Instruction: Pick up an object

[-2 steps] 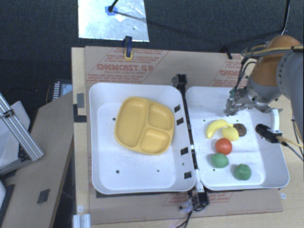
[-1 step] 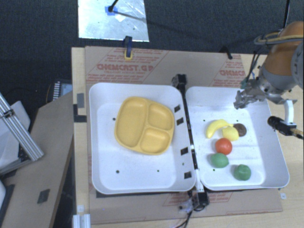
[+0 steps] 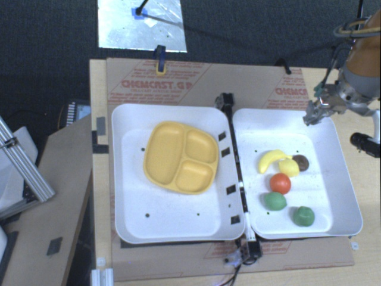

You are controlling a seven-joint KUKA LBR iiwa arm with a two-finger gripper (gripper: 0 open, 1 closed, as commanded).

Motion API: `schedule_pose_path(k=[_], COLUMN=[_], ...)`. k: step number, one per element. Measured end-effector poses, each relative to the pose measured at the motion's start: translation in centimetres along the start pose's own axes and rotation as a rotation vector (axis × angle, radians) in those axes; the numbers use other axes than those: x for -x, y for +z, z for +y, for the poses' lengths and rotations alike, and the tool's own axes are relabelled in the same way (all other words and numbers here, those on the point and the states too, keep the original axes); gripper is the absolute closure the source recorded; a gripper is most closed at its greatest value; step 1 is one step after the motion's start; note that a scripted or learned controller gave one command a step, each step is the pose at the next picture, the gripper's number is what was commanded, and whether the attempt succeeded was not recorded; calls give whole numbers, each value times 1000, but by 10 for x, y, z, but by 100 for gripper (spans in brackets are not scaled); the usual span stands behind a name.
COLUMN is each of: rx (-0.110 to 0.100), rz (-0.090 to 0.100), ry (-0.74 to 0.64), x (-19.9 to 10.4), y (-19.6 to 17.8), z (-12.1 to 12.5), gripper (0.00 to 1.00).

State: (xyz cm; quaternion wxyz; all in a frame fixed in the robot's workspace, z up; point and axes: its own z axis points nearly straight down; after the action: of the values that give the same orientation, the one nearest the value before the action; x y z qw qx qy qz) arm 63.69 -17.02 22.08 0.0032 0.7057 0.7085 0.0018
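Hanging over the far right corner of the right bin [image 3: 342, 159], the pincer [image 3: 312, 117] sits at the end of the grey arm, nothing visibly between its tips; whether it is spread or pressed together cannot be told from this slant. Red print on the brown board [image 3: 196, 79] under both bins reads "CHEMCAST" with a few smaller characters after it that are too blurred to make out, once behind the left bin [image 3: 128, 219] and again, cut off by the bin edge, behind the right one. Inside the left bin lies a yellow divided plate [image 3: 180, 157] with three compartments, set toward the far middle. Inside the right bin, near its centre, a yellow banana [image 3: 271, 159] touches a yellow lemon-like piece [image 3: 289, 168], with a small brown object [image 3: 301, 162] just beside that. A red-orange tomato [image 3: 280, 183] sits nearer, then a green round piece [image 3: 275, 201] touching it, and a second green piece [image 3: 303, 215] toward the near right corner. All are well apart from the pincer.
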Motion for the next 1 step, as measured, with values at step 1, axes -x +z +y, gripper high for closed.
schedule_pose_path(k=[1], rx=[-2], rz=[1], ry=[-1], x=[0], y=[-24], z=[1], gripper=[100])
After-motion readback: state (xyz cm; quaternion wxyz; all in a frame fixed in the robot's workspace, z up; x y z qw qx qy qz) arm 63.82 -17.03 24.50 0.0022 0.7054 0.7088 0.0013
